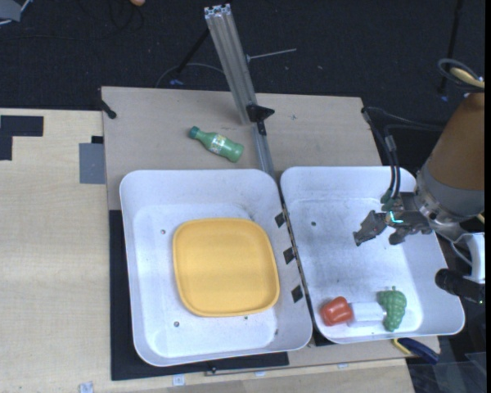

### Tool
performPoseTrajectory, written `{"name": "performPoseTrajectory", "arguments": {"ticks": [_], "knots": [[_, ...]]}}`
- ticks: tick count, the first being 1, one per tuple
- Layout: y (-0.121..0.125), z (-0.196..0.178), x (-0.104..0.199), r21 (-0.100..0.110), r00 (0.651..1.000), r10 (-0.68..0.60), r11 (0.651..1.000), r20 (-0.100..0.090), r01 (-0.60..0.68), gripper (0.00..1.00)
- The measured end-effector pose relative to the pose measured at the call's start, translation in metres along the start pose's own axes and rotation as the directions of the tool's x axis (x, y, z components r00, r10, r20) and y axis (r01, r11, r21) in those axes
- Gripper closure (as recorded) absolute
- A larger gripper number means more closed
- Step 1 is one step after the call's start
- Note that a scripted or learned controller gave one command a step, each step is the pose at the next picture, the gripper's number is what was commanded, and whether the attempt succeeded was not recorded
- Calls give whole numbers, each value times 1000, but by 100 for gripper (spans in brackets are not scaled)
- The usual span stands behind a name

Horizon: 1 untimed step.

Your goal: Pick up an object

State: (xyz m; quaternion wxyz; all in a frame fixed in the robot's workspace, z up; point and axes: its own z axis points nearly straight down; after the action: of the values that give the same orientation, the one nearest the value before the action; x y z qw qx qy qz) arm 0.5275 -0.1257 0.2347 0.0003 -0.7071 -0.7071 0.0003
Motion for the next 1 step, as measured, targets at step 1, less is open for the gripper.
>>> {"name": "performPoseTrajectory", "arguments": {"ticks": [1], "knots": [[0,0,0,0,1000,0,1000,0,0,0]]}}
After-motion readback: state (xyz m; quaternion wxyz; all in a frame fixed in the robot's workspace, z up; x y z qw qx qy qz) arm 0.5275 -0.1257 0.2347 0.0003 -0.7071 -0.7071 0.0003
